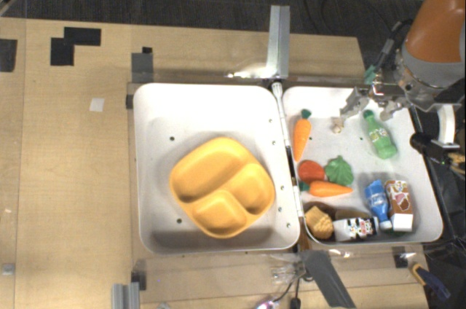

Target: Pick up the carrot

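Observation:
Two carrots lie in the right bin (429,184). One carrot (301,134) with a green top lies lengthwise near the bin's left wall, pointing toward me. A second carrot (329,189) lies crosswise lower down, below a red vegetable (311,170). My gripper (371,108) hangs over the bin's back right part, well to the right of the first carrot, with its fingers spread open. It stands above the cap end of a green bottle (380,137), and nothing is held between the fingers.
The right bin also holds a green leafy vegetable (338,170), a blue bottle (376,200), a small carton (399,203), a white bottle lying flat (354,228) and a brown snack (318,221). A yellow divided plate (221,185) sits in the left bin (156,125).

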Motion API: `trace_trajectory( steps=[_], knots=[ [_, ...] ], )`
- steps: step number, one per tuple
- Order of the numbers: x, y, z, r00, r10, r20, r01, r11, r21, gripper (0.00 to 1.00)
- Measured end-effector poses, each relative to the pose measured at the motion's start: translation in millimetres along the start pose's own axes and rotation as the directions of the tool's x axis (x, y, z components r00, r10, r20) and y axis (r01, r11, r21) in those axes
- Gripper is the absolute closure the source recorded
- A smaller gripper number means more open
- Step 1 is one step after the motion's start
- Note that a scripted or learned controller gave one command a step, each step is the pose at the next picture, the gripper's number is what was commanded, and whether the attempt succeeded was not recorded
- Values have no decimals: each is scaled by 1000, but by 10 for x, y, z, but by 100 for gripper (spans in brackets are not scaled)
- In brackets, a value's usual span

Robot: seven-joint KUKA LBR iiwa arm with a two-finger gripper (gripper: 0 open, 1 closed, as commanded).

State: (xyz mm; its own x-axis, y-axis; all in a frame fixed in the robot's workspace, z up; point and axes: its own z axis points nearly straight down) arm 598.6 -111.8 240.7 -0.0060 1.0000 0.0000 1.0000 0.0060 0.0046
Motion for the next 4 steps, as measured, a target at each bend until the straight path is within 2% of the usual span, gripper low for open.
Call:
trace_trajectory(
  steps=[1, 2, 3, 4],
  knots=[
    [1010, -44, 342, 996, 84, -1, -84, 996, 1, 0],
    [2122, 53, 278, 990, 140, -2, -140, 990, 1, 0],
    [2882, -66, 948, 1000, 18, -2, -18, 1000, 3, 0],
    [3481, -470, 443, 955, 298, -2, -298, 955, 3, 0]
  ],
)
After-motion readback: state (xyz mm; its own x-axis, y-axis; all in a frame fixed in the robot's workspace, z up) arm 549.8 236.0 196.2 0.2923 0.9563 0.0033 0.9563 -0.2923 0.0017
